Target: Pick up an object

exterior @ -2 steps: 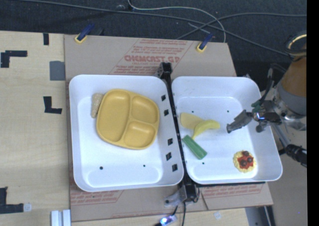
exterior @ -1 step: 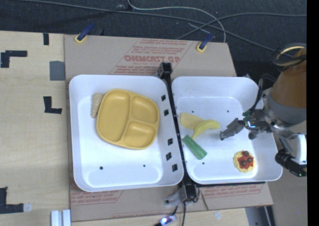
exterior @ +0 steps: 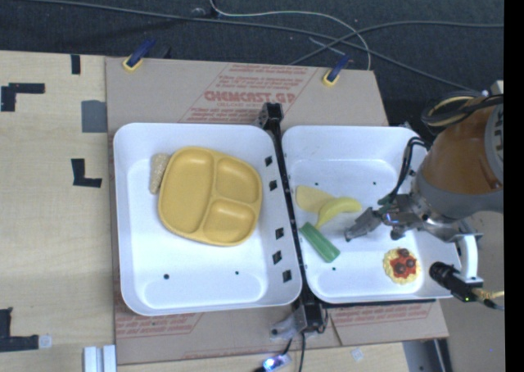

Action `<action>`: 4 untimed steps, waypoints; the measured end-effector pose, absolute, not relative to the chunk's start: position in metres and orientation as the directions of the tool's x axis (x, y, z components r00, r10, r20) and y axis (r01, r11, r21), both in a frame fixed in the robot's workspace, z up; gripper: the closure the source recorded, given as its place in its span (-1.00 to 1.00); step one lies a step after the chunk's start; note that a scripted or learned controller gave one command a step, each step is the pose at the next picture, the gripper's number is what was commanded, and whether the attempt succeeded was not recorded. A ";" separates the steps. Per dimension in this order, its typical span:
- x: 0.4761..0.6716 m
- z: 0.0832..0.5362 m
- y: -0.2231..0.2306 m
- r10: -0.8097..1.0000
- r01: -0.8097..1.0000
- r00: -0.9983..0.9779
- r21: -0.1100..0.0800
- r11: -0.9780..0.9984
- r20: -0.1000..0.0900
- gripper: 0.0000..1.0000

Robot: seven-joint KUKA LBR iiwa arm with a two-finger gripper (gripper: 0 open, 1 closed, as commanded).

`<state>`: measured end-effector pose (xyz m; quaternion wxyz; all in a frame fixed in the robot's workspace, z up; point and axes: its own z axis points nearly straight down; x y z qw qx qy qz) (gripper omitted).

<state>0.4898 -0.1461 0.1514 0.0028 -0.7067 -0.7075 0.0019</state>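
Nearest the bench's front edge, a small round yellow toy w/ red bits on top [exterior: 401,265] is lying in the right bin [exterior: 344,280], near its front right corner. Just behind it the gripper [exterior: 360,227] is hanging low over the bin floor, pointing left; its dark fingers are sitting slightly apart w/ nothing between them, tips close to the yellow banana-like piece [exterior: 336,210] but not touching as far as I can tell. A green stick [exterior: 319,242] is lying tilted just in front of the banana, near the divider between the bins. A paler yellow piece [exterior: 309,197] is resting against the banana's left side. The arm [exterior: 463,161], grey w/ orange band, is reaching in from the right. Over in the left bin [exterior: 135,223], a yellow compartment plate [exterior: 210,196] is lying flat, w/ a beige sponge-like block [exterior: 157,172] tucked at its left edge, partly under it. Further back, two yellow-and-blue clamps [exterior: 139,54] are pinning the cardboard sheet [exterior: 246,92].
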 end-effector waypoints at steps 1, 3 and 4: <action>0.495 0.097 -0.137 1.000 1.000 -0.001 -0.007 0.001 0.002 -1.00; 0.500 0.172 -0.135 1.000 1.000 -0.002 0.004 0.002 -0.001 1.00; 0.505 0.215 -0.134 1.000 1.000 -0.002 0.003 0.002 -0.001 1.00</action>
